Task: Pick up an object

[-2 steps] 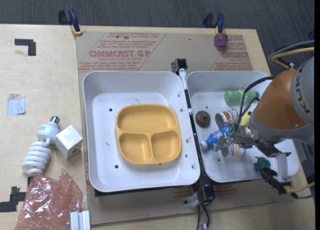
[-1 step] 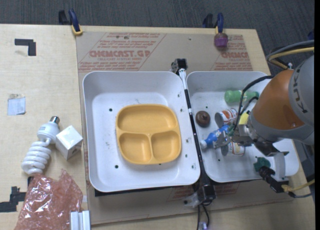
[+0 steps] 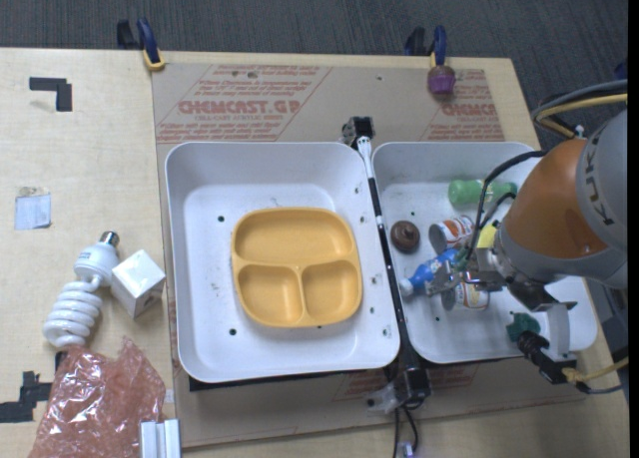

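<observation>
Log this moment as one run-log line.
arm: over right bin | tool: state unclear | target: blue object nearby, grasp unconfirmed | left bin: yellow tray

Left of the claw [image 3: 477,281], the yellow divided tray [image 3: 297,266] looks like smooth, matt plastic, and both white bins [image 3: 200,246] are smooth with a faint sheen. Far left on the pale wood-look bench [image 3: 70,197] lie a glossy white spiral bulb [image 3: 78,304] and crinkled, shiny reddish wrap [image 3: 95,406]. Brown printed cardboard [image 3: 240,97] lies under the bins.
</observation>
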You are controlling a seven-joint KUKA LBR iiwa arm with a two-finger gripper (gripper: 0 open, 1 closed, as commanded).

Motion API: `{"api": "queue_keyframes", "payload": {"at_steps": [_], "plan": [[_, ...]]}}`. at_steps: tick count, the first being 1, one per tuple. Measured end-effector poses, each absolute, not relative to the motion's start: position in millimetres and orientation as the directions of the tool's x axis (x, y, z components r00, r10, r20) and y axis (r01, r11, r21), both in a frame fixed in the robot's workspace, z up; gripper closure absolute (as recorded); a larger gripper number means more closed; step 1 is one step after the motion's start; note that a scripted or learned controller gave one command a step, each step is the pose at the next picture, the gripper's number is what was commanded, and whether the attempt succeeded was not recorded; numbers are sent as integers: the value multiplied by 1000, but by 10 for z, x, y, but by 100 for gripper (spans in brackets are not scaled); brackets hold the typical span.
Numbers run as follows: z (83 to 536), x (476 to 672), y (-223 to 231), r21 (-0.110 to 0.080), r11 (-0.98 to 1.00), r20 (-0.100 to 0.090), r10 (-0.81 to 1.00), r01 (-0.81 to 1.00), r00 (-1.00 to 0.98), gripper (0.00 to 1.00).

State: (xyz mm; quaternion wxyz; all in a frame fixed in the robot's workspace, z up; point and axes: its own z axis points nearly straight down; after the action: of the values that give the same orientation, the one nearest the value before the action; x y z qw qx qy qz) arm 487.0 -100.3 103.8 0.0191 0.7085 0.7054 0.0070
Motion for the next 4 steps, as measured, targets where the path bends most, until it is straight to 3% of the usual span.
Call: {"api": "queue_keyframes", "payload": {"at_steps": [1,2,3,4], "plan": [[1144,4890,-1030,43,-6,-23,1000,999,7,100],[1922,5396,-298,0,2,-1,1000,1000,-2,100],[1922,5396,-298,0,2,-1,1000,1000,-2,0],[1922,5396,-298,0,2,-1,1000,1000,-2,0]]}}
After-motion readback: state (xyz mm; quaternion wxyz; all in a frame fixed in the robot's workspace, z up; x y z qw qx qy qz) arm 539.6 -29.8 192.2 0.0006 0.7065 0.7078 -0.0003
